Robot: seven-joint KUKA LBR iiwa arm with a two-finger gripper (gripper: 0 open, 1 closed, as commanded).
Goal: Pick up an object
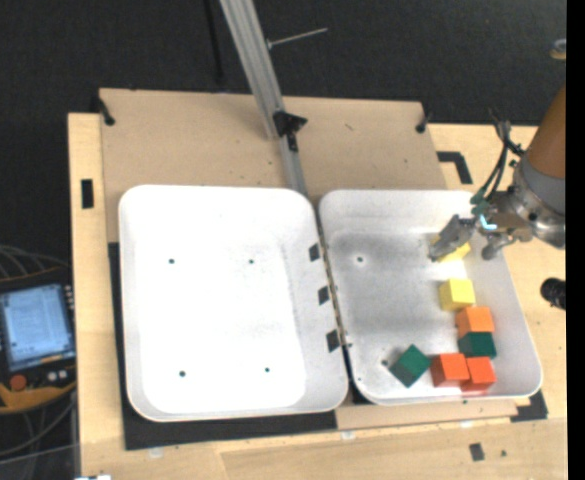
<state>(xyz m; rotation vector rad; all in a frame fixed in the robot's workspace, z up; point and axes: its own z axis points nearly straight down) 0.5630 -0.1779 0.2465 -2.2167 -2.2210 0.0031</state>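
Now over the right bin [372,218], near its far right corner: the tool [469,238], reaching in from the right edge of the surface [202,133]. Fingers spread, one to each side, with a yellow block [456,252] showing low between them; not possible to tell whether touching or merely close, so no firm hold to claim. Probably the closing step of a grasp. To do it well: keep centred over that block, come straight down until the fingertips pass its upper edges, close squarely on two opposite faces rather than across a corner, then lift slowly and vertically. Worth watching the bin's right wall, just beside the tool, since a finger caught on the rim would likely tip the block away. A skewed block would call for a wrist turn before closing. As for contents of the right bin: a second yellow block [458,292] just nearer along the right wall, then an orange block [476,319], a dark green block [479,344], and two more orange blocks [464,370] side by side at the near right corner, all packed close together. Another green block [409,365] lying tilted, slightly apart toward the near edge. Left bin [152,218]: white floor with four small dark dots.
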